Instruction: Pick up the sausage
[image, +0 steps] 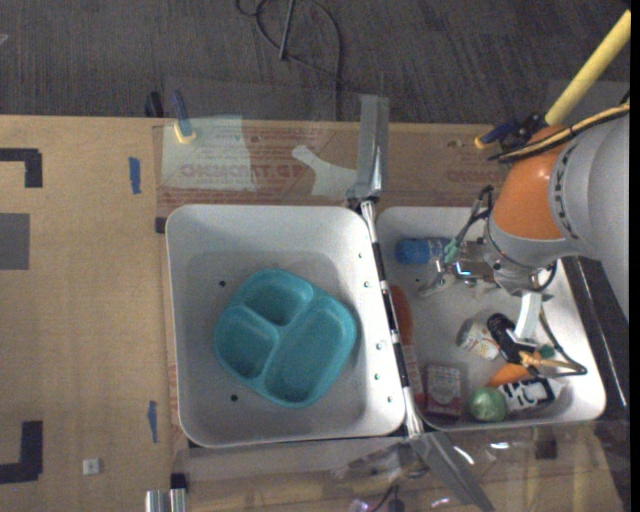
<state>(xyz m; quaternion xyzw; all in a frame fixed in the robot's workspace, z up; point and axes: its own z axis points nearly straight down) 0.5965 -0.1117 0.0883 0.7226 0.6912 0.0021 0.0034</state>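
Observation:
The sausage is a slim red-orange piece. It lies lengthwise against the left wall of the right bin. My gripper hangs over the upper middle of that bin, to the right of the sausage's far end and apart from it. It is just below a blue bottle. Nothing shows in its grasp. The grey arm with its orange band covers the bin's upper right part.
The right bin's near end holds a red packet, a green ball, an orange carrot, a black-and-white bottle and a small white bottle. A teal divided plate lies in the left bin.

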